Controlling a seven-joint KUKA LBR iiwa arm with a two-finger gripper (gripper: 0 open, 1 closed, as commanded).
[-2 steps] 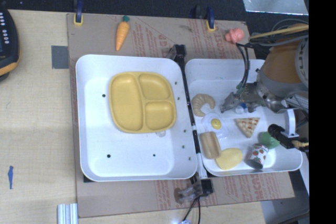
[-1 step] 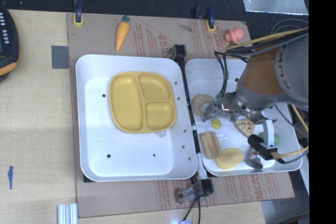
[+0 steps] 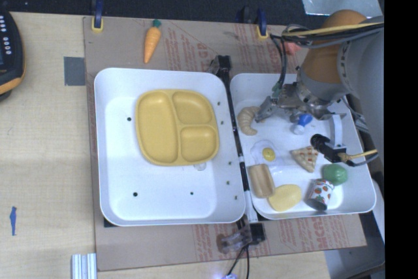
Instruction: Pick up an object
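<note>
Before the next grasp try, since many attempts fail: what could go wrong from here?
1. The gripper sits beside the croissant near the right bin's left wall; a close could pinch the wall or nudge the croissant away.
2. The toys are crowded: pizza slice, green ball and lemon could be knocked.

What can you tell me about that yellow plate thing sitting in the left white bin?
The yellow tray looks like matte plastic, rounded at the corners and split into three compartments: one long section on the left, two smaller ones on the right. It lies flat and slightly turned in the upper middle of the left bin, resting on the bin's floor. Nothing lies in it, and it stands apart from the bin's walls.
</note>
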